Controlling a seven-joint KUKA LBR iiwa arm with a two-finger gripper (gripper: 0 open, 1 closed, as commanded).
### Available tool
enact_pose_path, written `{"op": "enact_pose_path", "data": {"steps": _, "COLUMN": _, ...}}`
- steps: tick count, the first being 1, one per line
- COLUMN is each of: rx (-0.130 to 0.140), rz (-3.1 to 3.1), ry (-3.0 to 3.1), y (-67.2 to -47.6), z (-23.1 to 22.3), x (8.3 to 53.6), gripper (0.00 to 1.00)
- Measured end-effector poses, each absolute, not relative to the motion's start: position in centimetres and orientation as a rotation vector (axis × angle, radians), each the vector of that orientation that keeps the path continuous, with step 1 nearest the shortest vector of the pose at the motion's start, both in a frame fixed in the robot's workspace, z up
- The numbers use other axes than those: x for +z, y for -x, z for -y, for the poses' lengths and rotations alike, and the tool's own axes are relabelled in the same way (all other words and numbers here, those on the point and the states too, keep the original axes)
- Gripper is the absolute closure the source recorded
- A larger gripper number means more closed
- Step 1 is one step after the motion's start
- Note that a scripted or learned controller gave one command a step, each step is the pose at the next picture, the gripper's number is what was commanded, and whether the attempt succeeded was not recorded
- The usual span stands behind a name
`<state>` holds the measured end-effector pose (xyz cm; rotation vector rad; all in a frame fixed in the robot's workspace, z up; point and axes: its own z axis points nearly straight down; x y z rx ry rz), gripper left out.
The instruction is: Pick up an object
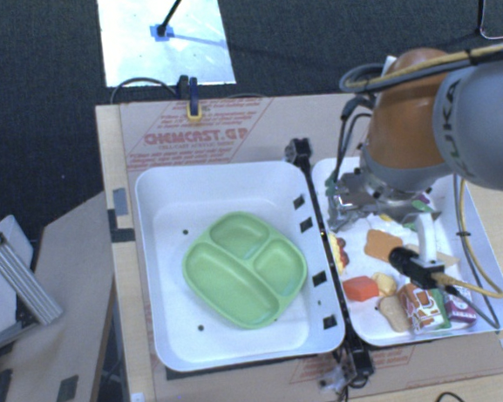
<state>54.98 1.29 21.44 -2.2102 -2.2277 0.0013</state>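
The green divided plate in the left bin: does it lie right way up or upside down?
Right way up. The green divided plate lies flat in the left bin, and its three hollow compartments face upward with raised rims between them.

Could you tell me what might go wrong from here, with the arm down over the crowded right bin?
The right bin is crowded: the red block, orange piece and printed packet lie close together, so a grasp may catch two things or just nudge them. The arm covers much of that bin from the camera, so a miss could go unseen. Its loose cable hangs over the items and might snag or drag one.
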Motion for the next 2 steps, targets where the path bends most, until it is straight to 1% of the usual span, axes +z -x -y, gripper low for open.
{"op": "enact_pose_path", "data": {"steps": 1, "rx": -0.001, "rz": 2.229, "ry": 2.210, "y": -51.8, "z": -4.7, "x": 22.8, "gripper": 1.00}}
{"op": "enact_pose_path", "data": {"steps": 2, "rx": -0.001, "rz": 2.227, "ry": 2.214, "y": -50.7, "z": -5.9, "x": 21.9, "gripper": 1.00}}
